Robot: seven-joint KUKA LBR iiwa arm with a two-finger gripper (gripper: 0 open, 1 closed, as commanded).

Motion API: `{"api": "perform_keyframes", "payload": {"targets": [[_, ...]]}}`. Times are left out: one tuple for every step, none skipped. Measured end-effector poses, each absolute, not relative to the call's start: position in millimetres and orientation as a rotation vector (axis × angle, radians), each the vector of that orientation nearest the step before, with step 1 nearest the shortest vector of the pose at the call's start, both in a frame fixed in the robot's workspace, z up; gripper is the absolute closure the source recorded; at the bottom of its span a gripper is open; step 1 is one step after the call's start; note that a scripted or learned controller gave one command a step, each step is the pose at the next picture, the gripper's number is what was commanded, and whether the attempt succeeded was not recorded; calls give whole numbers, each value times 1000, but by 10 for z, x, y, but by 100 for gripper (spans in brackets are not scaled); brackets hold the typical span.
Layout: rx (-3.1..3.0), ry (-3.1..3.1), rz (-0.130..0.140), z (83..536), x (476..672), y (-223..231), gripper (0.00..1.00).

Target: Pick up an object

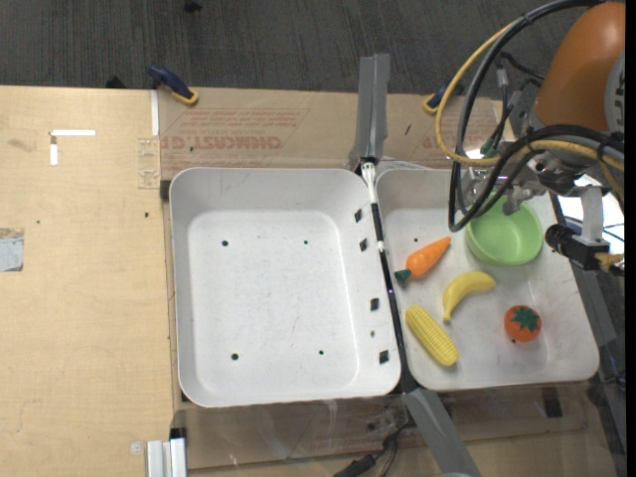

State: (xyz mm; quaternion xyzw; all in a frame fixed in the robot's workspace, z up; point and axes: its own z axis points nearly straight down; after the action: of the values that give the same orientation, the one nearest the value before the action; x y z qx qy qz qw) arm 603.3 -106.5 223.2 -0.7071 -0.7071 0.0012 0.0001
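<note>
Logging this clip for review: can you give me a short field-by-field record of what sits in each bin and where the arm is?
left bin: shallow white plastic bin, no objects seen in it
right bin: shallow white plastic bin
right bin contents: green plastic bowl, orange toy carrot, yellow toy banana, yellow toy corn cob, red toy tomato
arm: over the right bin's far right corner, above the bowl
hand: hidden among cables, state unclear

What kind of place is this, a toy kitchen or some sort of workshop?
Most likely a robotics lab bench for grasping practice. A cabled robot arm reaches over two shallow white bins, and the right one holds toy food: a carrot, a banana, corn and a green bowl.
</note>
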Motion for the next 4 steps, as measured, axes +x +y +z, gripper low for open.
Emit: {"api": "perform_keyframes", "payload": {"targets": [[-2181,-2260,4,1452,5363,-1572,0],[-2278,-2160,4,907,4761,-1972,0],[-2282,-2156,5,998,4760,-1980,100],[-2058,-2374,2,2186,5106,-2192,100]]}}
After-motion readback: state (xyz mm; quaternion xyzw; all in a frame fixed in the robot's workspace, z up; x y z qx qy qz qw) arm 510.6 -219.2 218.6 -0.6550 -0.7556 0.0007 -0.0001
